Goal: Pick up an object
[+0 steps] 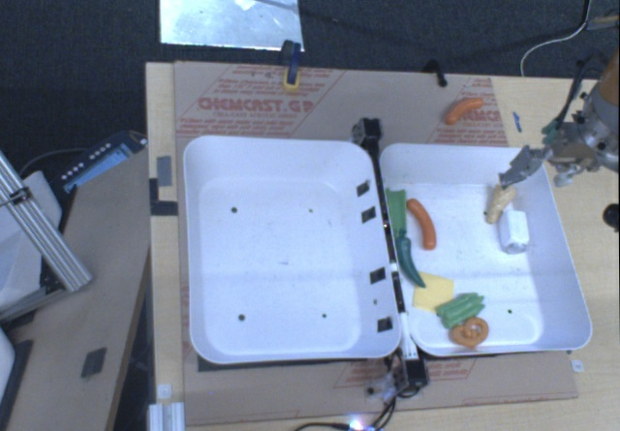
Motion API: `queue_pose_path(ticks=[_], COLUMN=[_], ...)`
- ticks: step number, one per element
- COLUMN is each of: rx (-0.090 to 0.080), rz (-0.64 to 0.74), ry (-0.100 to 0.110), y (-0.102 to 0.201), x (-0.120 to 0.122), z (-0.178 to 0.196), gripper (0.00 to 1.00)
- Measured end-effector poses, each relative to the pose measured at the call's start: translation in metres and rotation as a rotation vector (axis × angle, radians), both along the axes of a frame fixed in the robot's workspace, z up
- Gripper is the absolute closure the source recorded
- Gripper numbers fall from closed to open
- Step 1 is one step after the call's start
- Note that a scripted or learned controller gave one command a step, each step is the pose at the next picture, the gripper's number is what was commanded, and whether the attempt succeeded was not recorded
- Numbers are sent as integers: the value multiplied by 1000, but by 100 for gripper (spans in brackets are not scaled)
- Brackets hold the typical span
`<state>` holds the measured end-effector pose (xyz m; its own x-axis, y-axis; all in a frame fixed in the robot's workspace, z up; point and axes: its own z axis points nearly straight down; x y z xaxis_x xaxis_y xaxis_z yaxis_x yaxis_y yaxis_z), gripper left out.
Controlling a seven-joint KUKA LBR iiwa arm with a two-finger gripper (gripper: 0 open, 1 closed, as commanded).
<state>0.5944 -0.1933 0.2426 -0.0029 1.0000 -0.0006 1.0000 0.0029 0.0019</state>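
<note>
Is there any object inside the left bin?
No, the left bin shows just bare white floor; the toy food pieces, like the orange sausage, lie in the right bin.

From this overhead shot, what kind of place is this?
Likely a robot-grasping lab bench: two white bins side by side on cardboard, toy food such as an orange sausage, and the arm's claw over the right bin.
</note>
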Motion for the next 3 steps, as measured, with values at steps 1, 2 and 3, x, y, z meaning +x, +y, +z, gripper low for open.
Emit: queue_pose_path(ticks=[1,2,3], rx=[-1,1,0], rz=[6,1,3], ry=[-4,-13,-5], y=[19,2,47], x=[75,17,77], z=[-135,-152,-156], gripper=[0,0,0])
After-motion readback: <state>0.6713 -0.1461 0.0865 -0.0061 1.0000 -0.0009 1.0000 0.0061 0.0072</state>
